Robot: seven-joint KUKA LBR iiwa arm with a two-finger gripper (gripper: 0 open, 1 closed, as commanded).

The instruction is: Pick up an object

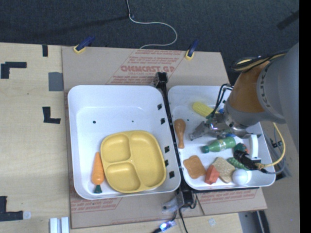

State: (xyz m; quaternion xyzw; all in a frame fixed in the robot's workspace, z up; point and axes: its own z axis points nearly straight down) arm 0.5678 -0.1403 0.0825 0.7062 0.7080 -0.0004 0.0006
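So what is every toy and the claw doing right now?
claw: low in the right bin, fingers spread, holding nothing
green bottle: lying on its side
corn: lying flat by the claw
drumstick: lying along the bin's left wall
carrot: lying beside the yellow plate
yellow plate: flat in the left bin, nothing on it

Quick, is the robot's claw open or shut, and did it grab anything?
Gripper: open, holding nothing, fingers spread low in the right bin above the green bottle.
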